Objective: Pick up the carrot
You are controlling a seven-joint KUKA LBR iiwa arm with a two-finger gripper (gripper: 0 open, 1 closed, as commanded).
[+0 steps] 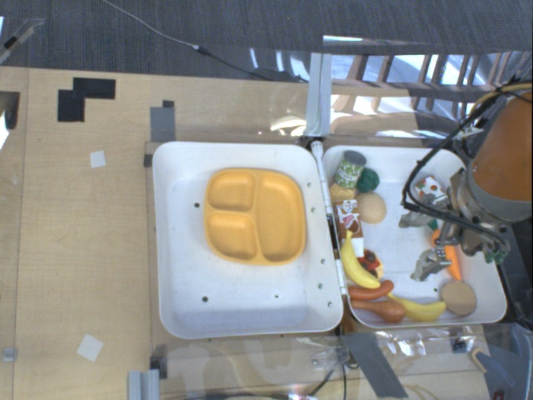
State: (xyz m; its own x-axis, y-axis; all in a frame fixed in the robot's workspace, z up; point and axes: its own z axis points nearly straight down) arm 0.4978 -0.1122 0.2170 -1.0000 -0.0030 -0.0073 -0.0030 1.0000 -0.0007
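Observation:
The carrot [453, 262] is a small orange stick lying in the right bin [391, 244], near that bin's right wall. My gripper [439, 255] hangs low over it, coming down from the grey wrist with the orange band [504, 161]. The gripper's metal parts sit right around the carrot's upper end and hide part of it. Whether they touch the carrot is unclear from this angle.
A brown potato [458, 298] lies just below the carrot. Along the right bin's left and front sides lie two bananas [355, 265], sausages [372, 291], a small box [350, 217] and a green vegetable [360, 178]. The left bin [179, 248] holds a yellow divided plate [254, 215].

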